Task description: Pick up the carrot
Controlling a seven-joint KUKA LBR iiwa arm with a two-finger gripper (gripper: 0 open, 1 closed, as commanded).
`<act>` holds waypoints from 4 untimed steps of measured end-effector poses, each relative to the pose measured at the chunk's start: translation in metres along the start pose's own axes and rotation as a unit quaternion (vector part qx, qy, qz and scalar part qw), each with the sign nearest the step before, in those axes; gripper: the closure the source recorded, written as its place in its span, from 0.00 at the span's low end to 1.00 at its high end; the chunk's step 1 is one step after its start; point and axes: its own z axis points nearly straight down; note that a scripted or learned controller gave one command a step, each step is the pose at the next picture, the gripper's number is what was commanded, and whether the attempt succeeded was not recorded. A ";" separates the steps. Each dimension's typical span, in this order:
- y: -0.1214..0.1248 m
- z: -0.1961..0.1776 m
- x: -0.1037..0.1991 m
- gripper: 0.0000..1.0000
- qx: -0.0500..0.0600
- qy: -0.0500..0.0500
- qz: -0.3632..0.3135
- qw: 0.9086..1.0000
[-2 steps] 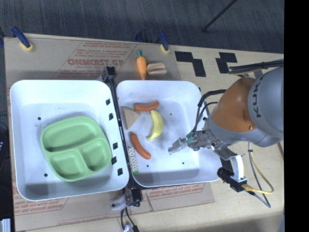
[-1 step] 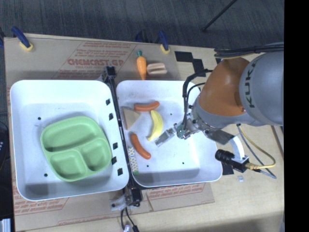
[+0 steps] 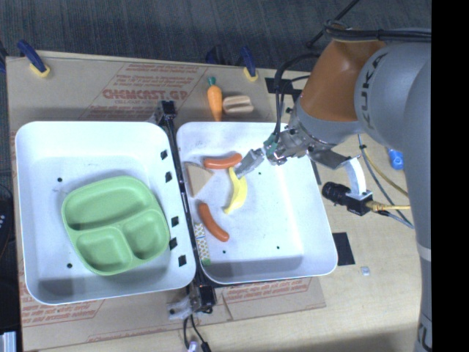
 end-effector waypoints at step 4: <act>0.087 0.025 0.023 0.00 -0.001 0.000 0.054 0.999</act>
